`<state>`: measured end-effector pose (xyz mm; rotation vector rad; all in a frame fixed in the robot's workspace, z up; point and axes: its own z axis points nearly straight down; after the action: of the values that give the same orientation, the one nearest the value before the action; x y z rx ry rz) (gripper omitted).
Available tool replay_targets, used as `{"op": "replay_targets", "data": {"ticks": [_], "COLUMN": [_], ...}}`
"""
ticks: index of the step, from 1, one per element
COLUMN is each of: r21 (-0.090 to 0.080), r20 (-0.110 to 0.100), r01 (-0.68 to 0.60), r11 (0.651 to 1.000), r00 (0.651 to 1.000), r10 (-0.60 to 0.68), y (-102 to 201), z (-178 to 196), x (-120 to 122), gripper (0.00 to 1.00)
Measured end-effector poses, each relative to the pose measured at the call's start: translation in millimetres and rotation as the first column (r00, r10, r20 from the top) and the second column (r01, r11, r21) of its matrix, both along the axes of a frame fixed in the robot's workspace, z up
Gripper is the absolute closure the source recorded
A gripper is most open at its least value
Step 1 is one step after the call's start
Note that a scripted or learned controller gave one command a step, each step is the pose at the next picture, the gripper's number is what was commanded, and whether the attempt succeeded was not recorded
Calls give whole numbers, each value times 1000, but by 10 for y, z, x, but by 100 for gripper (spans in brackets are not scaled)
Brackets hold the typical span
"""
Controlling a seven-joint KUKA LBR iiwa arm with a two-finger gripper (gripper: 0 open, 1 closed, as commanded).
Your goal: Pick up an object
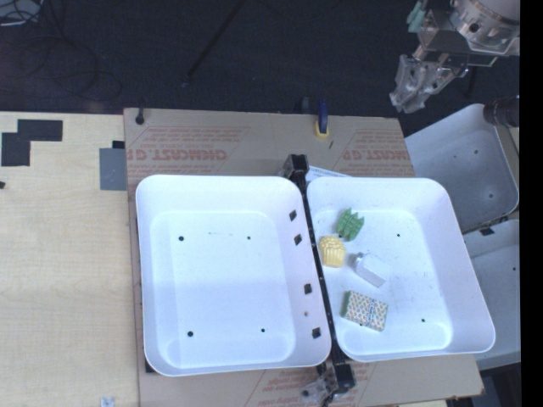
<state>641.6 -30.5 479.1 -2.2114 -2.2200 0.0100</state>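
While pincer [416,87] hangs high, grip unclear, green toy [349,225] well below in right bin [462,236]

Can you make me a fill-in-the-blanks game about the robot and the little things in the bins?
1. All four small objects lie in the ____ bin.
2. The yellow object sits just below the ____ object.
3. The patterned flat packet lies nearest the ____ edge of its bin.
4. The gripper hangs above the bench, outside the bins, at the top ____ of the view.

Missing words: right; green; bottom; right
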Motion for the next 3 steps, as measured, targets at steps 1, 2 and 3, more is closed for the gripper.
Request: {"op": "replay_targets", "data": {"ticks": [1,2,3], "r21": [0,0,0], "r20": [13,7,7], "r01": [-3,-3,-2], "r11": [1000,1000,1000], "r00": [1000,1000,1000], "r10": [3,3,2], "y": [623,1187,1703], "z": [619,578,578], "x": [25,22,16], "gripper": [100,100,100]}}
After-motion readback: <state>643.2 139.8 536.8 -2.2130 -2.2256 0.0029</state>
